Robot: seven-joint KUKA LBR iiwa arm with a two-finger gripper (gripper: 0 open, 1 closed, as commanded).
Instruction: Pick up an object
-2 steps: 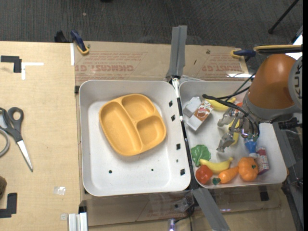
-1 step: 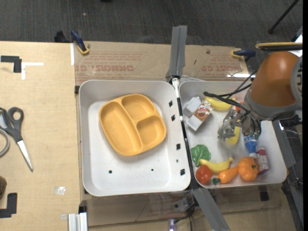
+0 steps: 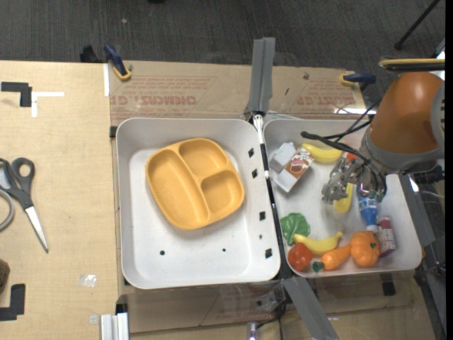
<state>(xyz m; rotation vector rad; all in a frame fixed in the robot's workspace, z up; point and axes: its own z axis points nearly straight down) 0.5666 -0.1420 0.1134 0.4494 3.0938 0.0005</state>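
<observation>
My gripper [image 3: 347, 186] hangs over the right bin [image 3: 405, 261], fingers pointing down at a small yellow piece [image 3: 344, 202] just below them. Whether the fingers touch or hold that piece is not visible. Around it lie a yellow banana [image 3: 322, 152] at the back, a white carton with a red label [image 3: 291, 166], a blue-and-white tube [image 3: 369, 209], a second banana [image 3: 319, 243], a green leafy toy [image 3: 294, 226], a red tomato [image 3: 299, 257], an orange carrot [image 3: 335, 258] and an orange pumpkin [image 3: 365, 248].
The left bin [image 3: 141, 261] holds a yellow divided plate [image 3: 195, 183]. A small red-and-white bottle [image 3: 386, 236] lies by the right bin's right wall. Scissors [image 3: 25, 197] rest on the wooden bench at far left. The arm's orange band [image 3: 407, 115] overhangs the right bin's back corner.
</observation>
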